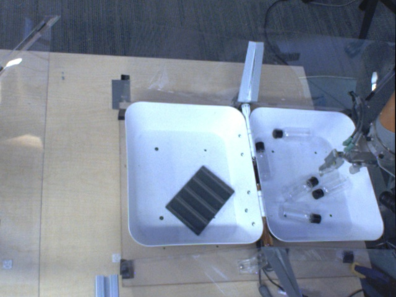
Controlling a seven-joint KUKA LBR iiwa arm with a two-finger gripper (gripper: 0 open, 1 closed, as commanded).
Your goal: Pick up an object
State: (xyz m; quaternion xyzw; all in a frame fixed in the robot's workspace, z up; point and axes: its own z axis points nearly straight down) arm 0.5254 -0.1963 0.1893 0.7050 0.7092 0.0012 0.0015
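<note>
Grey carpet lies beyond the far edge of the wooden table point(74, 166), which carries two shallow white bins side by side. In the left bin point(142, 129) a dark ribbed rectangular pad point(200, 200) lies at a slant near the front edge. Clear vials with black caps are scattered in the right bin point(322, 119): one point(289, 132) near its far edge, two point(325, 186) close together towards the right wall, one point(300, 215) near the front. Over that bin's right edge hangs the tool point(339, 159); whether it is open or holds anything cannot be told.
</note>
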